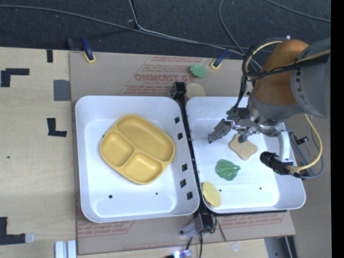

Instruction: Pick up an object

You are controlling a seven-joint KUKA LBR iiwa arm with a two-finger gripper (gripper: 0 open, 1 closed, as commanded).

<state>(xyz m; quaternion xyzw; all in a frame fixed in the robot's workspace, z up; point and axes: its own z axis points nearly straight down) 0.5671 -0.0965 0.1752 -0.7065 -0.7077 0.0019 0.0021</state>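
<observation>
My gripper (235, 131) hangs spread wide and holding nothing over the right bin (293, 200); a tan cracker (243, 149) lies just beneath, a green leaf (227, 169) nearby; picking up not yet done.

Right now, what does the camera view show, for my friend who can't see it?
The robot's open pincer hovers in the right bin, over a tan cracker-like piece. A green leaf and a yellow piece lie nearby; the left bin has a yellow divided plate.
</observation>
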